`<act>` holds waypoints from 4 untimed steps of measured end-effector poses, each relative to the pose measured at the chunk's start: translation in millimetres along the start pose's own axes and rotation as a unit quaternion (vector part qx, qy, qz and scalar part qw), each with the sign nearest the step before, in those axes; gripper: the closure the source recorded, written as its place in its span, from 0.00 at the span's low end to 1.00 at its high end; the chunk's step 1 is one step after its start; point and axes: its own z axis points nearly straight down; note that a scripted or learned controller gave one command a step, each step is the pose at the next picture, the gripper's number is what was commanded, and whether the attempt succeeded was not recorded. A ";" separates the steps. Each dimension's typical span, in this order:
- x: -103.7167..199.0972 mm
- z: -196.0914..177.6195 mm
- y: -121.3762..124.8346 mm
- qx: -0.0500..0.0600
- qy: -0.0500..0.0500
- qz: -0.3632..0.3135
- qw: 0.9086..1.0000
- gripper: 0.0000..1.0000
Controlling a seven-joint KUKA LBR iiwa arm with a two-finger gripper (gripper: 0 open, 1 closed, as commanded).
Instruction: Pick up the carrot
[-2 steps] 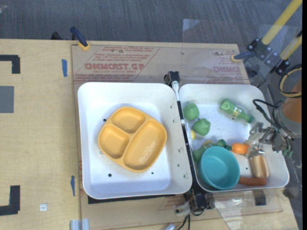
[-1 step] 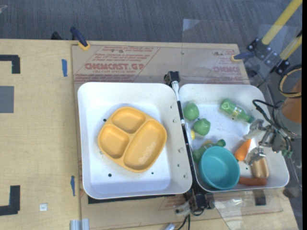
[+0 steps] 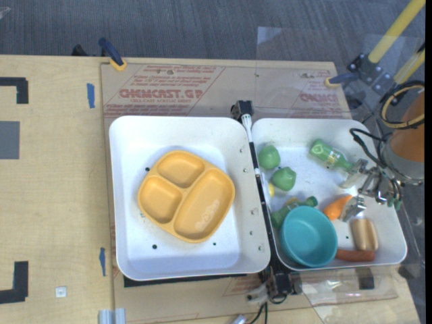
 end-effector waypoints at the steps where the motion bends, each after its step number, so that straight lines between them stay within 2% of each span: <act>1: 20.1 -0.7 29.6 0.000 -0.001 0.017 1.000 0.00; 2: 23.9 -0.5 -6.3 -0.001 0.000 0.063 0.998 0.00; 3: 15.0 0.1 -3.5 -0.002 -0.001 0.303 0.953 0.00; 4: 27.4 -0.5 65.3 0.000 -0.001 0.377 0.926 0.00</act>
